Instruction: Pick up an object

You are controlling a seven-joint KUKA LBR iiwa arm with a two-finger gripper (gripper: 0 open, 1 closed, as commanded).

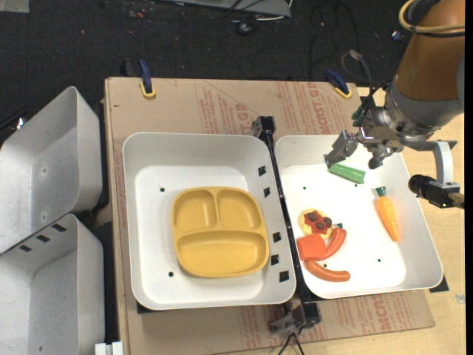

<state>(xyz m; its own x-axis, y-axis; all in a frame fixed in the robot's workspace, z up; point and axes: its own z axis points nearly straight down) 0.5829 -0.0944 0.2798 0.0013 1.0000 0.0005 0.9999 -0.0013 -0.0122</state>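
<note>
Gripper [363,152] low over right bin [421,272], fingers spread, nothing between them. Green object [346,171] lies on bin floor just below, ungrasped. Pick not yet made; closing and lift remain.

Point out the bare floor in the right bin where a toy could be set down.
Free: the right bin's floor between the green piece and pizza slice, and the near right corner past the carrot. Crowded: the near left, where pizza slice, chili and sausage cluster.

arm [432,65]: grey, orange band | gripper [362,152]: dark metal fingers | black cabling
</note>
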